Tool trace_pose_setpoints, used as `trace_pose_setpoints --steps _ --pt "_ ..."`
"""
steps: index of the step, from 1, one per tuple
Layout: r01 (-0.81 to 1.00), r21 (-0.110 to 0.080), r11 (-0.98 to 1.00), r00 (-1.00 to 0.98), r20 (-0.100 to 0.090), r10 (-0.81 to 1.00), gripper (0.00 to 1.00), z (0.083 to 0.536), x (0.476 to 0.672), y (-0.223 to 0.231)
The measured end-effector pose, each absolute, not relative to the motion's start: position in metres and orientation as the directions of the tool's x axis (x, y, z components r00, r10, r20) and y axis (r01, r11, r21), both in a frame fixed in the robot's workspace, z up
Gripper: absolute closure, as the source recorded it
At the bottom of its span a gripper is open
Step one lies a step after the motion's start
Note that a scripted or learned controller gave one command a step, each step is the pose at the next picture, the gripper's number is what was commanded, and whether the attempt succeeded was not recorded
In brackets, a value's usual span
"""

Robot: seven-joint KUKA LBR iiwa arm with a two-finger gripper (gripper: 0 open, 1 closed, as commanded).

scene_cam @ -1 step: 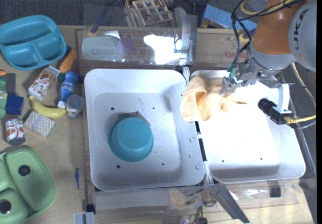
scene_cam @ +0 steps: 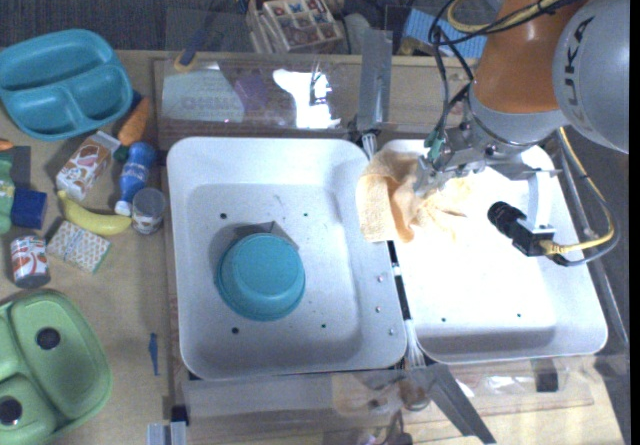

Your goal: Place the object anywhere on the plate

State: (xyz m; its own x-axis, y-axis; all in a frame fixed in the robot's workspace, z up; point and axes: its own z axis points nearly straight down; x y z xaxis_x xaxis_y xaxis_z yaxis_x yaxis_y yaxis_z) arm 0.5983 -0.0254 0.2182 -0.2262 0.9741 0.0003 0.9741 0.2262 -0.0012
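- In the right bin (scene_cam: pixel 520 333), at its upper left corner: the gripper (scene_cam: pixel 436 173) sits low over a crumpled yellow-orange cloth (scene_cam: pixel 392 205).
- Cloth drapes over the wall between the two bins, part in each; its right part is washed out by glare.
- Cannot tell whether the fingers are parted or closed, nor whether any cloth lies between them.
- Arm (scene_cam: pixel 560 43) enters from the upper right; orange band above the wrist, black cables looping round it.
- Left bin (scene_cam: pixel 200 183): a round blue plate (scene_cam: pixel 261 276) lies left of centre, well apart from the cloth.
- On the counter (scene_cam: pixel 140 263) left of the bins: a blue divided tray (scene_cam: pixel 62 81), a banana (scene_cam: pixel 93 217), a blue bottle (scene_cam: pixel 132 175), a small can (scene_cam: pixel 148 208), a green tray (scene_cam: pixel 45 378).
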Motion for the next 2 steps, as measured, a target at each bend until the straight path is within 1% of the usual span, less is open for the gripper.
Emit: trace_pose_setpoints --steps 1,2 --pt "0.912 0.000 0.411 -0.411 -0.001 0.912 1.00 0.192 0.593 0.033" --pt "0.977 0.000 0.212 -0.212 0.000 0.977 1.00 0.191 0.581 0.090"
